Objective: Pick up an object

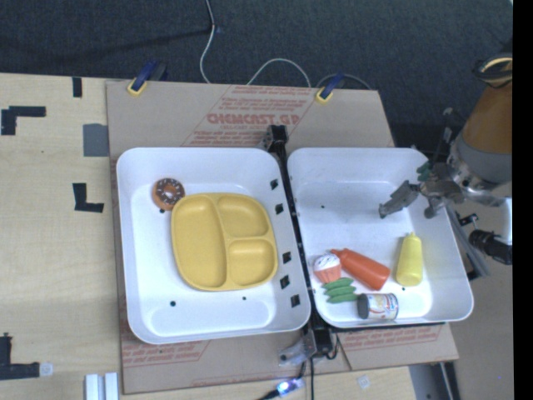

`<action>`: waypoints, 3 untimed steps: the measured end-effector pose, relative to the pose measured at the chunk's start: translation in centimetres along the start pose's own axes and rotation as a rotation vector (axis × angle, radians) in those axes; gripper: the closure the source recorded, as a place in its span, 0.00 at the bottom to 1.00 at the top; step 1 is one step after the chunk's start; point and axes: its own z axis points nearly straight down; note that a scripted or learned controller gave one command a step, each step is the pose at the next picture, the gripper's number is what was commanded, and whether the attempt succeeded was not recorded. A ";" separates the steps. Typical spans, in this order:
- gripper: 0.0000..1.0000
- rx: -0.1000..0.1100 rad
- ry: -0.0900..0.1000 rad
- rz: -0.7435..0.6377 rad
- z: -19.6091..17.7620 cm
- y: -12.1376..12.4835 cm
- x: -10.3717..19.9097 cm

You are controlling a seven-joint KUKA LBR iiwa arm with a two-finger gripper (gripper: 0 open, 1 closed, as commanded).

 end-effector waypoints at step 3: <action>0.00 -0.012 -0.003 -0.005 9.8 0.0 1.4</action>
